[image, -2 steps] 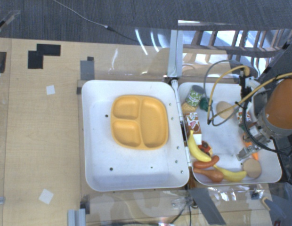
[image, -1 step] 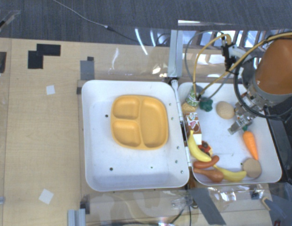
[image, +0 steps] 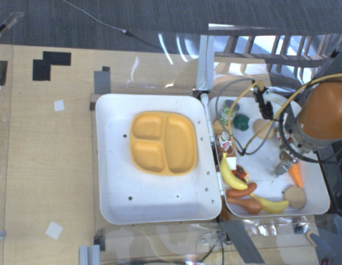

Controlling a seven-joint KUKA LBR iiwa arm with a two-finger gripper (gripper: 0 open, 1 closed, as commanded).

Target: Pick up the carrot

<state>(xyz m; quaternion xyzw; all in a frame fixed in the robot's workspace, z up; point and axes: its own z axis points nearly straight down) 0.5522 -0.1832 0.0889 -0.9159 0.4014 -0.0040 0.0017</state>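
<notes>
The carrot (image: 295, 175) is a small orange cone lying in the right bin (image: 270, 162) near its right wall, just above a round beige potato-like item (image: 295, 196). My gripper (image: 282, 168) hangs low over the bin floor, right beside the carrot's left side. The view does not show the carrot held in it. The arm's orange band (image: 325, 114) sits above it at the right.
Two bananas (image: 233, 176) (image: 270, 204) and two brown-red sausages (image: 242, 191) lie along the right bin's left and front. A green item (image: 241, 121) and a beige item (image: 263, 127) lie at the back, under looping cables. The left bin (image: 113, 197) bears a yellow divided plate (image: 163, 142).
</notes>
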